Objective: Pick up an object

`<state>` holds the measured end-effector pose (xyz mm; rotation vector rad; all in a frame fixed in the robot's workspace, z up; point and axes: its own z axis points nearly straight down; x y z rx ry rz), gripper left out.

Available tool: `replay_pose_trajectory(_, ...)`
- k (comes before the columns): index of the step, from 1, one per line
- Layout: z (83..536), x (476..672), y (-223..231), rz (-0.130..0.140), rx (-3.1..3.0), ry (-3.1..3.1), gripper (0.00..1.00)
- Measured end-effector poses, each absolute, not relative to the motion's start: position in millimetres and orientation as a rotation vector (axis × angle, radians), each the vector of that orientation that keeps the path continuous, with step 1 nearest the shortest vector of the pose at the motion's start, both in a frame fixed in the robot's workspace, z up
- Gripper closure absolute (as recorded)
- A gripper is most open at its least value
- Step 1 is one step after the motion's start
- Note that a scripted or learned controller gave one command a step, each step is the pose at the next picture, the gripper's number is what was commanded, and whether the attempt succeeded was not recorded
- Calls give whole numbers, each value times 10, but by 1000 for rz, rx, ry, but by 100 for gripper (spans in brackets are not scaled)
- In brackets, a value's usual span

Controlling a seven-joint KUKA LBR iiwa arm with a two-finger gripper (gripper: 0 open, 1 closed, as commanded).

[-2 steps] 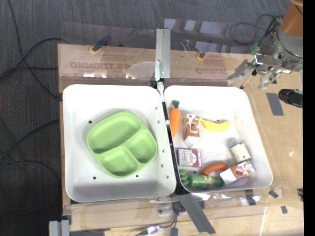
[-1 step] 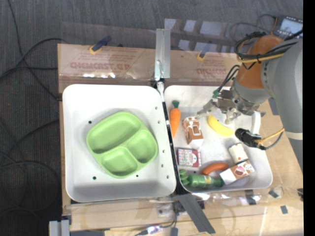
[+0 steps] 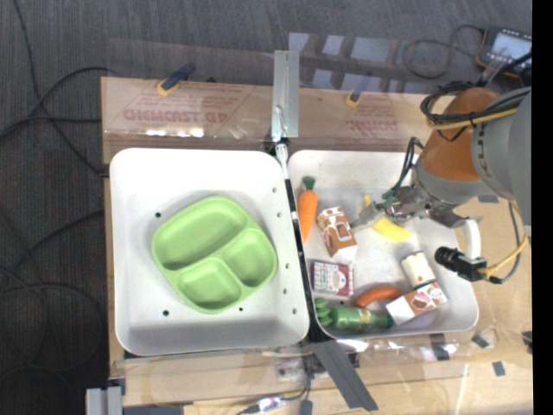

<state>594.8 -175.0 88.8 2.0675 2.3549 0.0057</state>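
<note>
Robotics lab / test cell, not a home or shop. Evidence: industrial robot arm (image 3: 484, 145), grey w/ orange band, reaching in from the right over a purpose-built bench (image 3: 130, 111) w/ brown board top. Two shallow white bins (image 3: 130, 180) set side by side, split by a metal divider rail (image 3: 285, 93). Clear plastic sheeting clamped at the back w/ small clips (image 3: 175, 78). Loose black cables (image 3: 52, 128) running over grey carpet floor (image 3: 69, 24); more wiring + a small electronic device (image 3: 505, 46) top right. Bin contents = toy food props (image 3: 337, 232) and a green divided tray (image 3: 214, 253), typical pick-test objs.
</note>
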Motion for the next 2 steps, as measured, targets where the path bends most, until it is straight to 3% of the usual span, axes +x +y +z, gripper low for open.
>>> replay_pose_trajectory(1, 1006, 5966, -1748, 11, 2063, 2351, 100)
replay_pose_trajectory(2, 2254, 5768, -1120, -3, 2157, 2284, 100)
